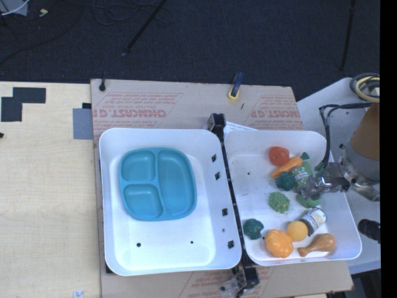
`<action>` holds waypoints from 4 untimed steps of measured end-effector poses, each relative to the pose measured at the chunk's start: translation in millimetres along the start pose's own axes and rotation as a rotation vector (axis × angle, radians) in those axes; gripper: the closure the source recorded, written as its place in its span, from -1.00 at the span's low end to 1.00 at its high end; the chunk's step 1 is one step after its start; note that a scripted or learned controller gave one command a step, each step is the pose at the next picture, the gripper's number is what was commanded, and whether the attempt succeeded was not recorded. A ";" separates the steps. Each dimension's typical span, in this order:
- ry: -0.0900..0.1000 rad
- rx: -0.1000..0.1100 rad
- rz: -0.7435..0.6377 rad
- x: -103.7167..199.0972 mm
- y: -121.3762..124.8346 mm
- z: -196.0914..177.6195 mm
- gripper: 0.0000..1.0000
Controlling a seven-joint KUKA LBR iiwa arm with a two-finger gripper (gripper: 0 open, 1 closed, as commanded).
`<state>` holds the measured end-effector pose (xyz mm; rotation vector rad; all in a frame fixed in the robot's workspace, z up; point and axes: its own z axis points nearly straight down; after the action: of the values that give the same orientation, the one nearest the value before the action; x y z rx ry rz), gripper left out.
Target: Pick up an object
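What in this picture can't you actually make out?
- Gripper: small and blurred among the toys in the right bin; whether it grips anything cannot be told.
- Green toy: partly covered by the gripper.
- Jar: label too small to read.
- Arm: cut off by the picture's right edge.

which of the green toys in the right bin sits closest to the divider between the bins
The dark green toy near the bin's front left. The lighter green toy lies further right, and the teal one sits by the claw.

a robot lab: white bins (111, 241) on a cardboard-covered bench (142, 107).
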<state>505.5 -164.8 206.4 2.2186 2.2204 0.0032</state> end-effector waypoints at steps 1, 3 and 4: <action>0.001 0.003 0.000 -0.9 0.5 -22.4 1.00; 0.003 0.005 -0.005 96.0 55.1 -8.7 1.00; 0.002 0.006 -0.003 141.6 76.3 -2.1 1.00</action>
<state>581.7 -23.2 208.7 2.2193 2.2271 -0.0015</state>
